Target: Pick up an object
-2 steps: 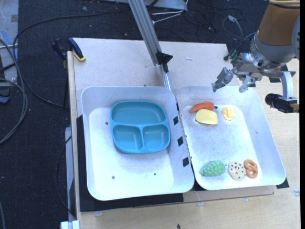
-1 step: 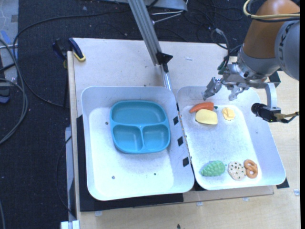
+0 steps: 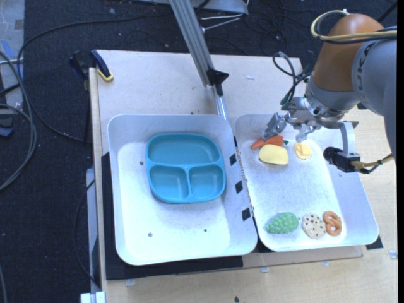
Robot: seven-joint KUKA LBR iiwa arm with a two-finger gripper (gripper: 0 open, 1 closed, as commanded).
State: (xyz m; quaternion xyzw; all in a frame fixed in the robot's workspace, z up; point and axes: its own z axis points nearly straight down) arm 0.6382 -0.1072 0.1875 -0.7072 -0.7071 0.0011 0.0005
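While hanging at 12 o'clock of right bin (image 3: 353,194), gripper (image 3: 287,129) over carrot (image 3: 266,142), yellow lump (image 3: 274,154); finger state cannot tell. Blue tray (image 3: 186,168) in left bin (image 3: 126,188).

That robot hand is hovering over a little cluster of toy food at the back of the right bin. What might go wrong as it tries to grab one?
1. The orange piece, the yellow chunk and the small pale yellow piece lie close together under the hand, so it may nudge one aside or catch two.
2. They lie near the right bin's back wall, which could get in the way of the hand.
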